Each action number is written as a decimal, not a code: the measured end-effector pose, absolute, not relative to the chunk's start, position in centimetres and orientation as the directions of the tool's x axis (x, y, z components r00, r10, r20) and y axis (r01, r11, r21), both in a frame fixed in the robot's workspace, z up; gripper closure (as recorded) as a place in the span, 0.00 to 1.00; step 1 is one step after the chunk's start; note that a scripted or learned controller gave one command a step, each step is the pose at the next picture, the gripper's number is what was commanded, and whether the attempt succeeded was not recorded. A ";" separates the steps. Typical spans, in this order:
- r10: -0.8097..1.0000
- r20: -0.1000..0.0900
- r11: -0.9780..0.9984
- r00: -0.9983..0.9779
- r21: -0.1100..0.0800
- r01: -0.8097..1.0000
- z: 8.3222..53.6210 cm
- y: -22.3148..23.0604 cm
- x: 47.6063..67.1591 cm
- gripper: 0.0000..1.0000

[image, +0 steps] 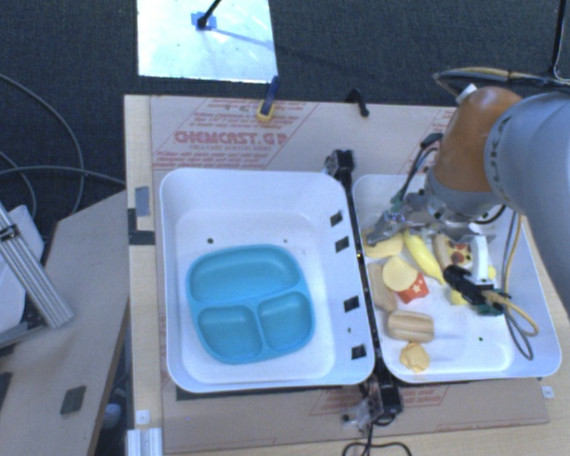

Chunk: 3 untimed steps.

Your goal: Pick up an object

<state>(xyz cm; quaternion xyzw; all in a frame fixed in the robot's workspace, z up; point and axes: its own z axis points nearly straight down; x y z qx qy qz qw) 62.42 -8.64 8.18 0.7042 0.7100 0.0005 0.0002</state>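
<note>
The right bin (532,340) holds a pile of toy food. In it are a yellow banana (424,256), a pale round slice (398,274), a red fries box (414,289), a hot dog bun (410,326) and a small yellow piece (414,356). My gripper (404,224) hangs low over the far end of the pile, just above the banana and a yellow piece (385,247). The grey arm with its orange band (470,145) comes in from the right and hides the bin's far right part. I see nothing lifted out of the pile.
The left bin (190,207) holds a blue divided plate (251,302). A black ridge with clips (353,255) separates the two bins. Cables (513,302) trail over the right bin's right side. A shiny sheet (209,27) lies beyond the bench.
</note>
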 end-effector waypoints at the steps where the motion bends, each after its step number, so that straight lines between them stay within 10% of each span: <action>1: 1.000 -0.002 0.003 -0.003 0.007 1.000 9.7 -9.2 62.6 1.00; 3: 1.000 0.003 0.011 -0.011 0.010 1.000 27.4 2.7 54.9 1.00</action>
